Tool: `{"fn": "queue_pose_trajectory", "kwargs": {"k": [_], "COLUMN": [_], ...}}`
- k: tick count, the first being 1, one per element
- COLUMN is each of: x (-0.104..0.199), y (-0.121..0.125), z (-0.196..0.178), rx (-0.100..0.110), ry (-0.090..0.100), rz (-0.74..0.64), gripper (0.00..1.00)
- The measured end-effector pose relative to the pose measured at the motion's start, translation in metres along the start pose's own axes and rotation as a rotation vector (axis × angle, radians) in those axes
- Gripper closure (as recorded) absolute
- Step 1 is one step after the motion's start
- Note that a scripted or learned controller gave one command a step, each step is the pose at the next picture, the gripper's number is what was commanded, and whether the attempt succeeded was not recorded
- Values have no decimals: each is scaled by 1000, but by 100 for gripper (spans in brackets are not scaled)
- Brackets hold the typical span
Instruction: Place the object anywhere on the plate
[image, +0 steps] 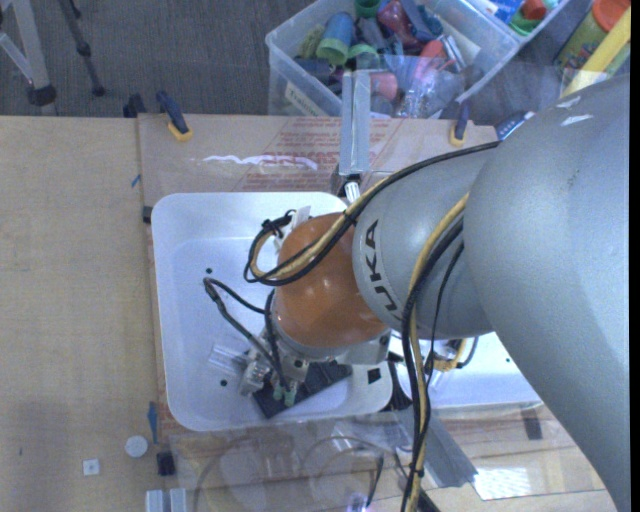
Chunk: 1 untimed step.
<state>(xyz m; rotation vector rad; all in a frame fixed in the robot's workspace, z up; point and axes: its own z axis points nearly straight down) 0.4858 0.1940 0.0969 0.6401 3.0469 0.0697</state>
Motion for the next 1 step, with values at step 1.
{"fn": "queue_pose_trajectory", "kwargs": {"k": [1], "x": [-50], "y": [24], "z": [4], "rx": [27], "ry": [25], "rz": [-485], "gripper": [100]}}
